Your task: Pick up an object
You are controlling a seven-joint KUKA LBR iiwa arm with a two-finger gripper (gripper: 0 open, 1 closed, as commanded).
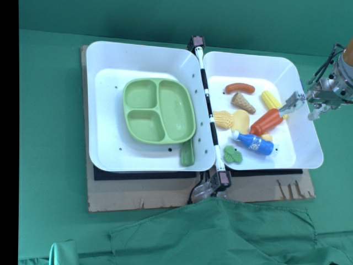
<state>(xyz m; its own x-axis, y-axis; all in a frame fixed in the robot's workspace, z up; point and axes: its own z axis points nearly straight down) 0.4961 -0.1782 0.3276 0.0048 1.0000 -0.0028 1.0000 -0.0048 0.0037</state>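
Note:
The right bin [306,148] holds several toy foods: a red sausage [240,88], a brown cone [242,102], a yellow corn cob [271,99], an orange carrot [266,122], a blue bottle [255,143], a yellow piece [223,118] and a green leafy piece [233,155]. My gripper [303,108] hangs over the bin's right rim, just right of the carrot and corn. It is open, with one fingertip near the carrot's top end and nothing between the fingers.
The left bin [105,65] carries a light green divided plate [159,110] and a dark green stick-shaped piece [187,153] at its front right. A black-and-white divider [207,101] runs between the bins. Green cloth [220,231] lies bunched in front.

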